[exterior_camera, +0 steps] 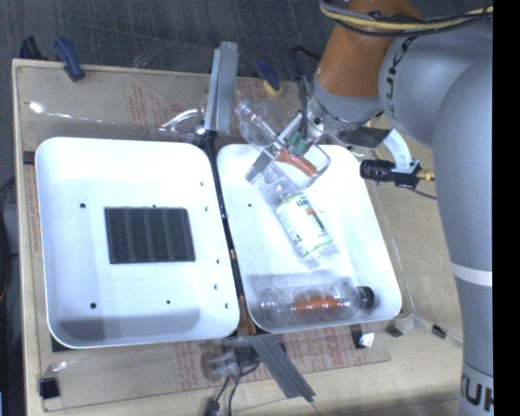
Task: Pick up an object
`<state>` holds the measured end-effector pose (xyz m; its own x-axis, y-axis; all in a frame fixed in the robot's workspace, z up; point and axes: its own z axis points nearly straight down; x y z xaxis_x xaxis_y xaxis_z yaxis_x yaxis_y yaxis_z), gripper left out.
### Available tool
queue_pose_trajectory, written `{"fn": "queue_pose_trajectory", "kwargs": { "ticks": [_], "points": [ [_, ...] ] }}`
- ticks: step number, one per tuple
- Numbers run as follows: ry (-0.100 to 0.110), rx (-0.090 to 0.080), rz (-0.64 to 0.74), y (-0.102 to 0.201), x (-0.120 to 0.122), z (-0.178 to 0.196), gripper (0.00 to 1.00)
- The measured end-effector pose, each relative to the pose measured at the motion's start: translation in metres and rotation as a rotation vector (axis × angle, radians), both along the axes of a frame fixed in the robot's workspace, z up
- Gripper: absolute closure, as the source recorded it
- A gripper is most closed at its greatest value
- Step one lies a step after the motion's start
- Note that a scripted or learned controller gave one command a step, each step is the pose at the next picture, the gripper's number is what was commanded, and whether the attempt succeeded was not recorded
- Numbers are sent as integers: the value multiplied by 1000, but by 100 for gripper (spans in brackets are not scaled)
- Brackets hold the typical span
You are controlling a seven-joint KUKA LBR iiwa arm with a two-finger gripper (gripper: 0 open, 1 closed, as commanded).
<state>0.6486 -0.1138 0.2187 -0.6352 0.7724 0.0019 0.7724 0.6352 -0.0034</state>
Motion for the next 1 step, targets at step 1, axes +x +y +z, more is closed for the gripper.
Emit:
{"fn": "queue_pose_trajectory", "kwargs": {
  "ticks": [1],
  "points": [
    [0, 1, 173, 19, 1, -10, 100]
  ]
}}
